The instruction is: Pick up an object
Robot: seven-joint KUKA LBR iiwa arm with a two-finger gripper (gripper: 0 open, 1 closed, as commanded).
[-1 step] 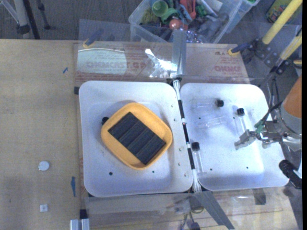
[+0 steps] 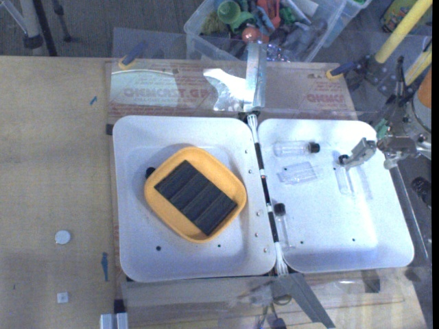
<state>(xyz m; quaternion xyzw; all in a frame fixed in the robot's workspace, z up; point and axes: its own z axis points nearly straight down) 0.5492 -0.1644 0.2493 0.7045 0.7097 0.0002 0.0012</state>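
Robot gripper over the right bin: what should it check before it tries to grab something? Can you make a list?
1. Gripper over the right bin: ok.
2. Something to grab nearby: ok, a clear vial lies just below it.
3. Fingers open: cannot tell.
4. Nothing held already: cannot tell.
5. Other clear vials, one with a black cap, apart from the target: ok.
6. Yellow tray out of the way in the left bin: ok.

A wooden bench point(image 2: 48, 149) bears two white bins point(image 2: 130, 204), side by side, touching.
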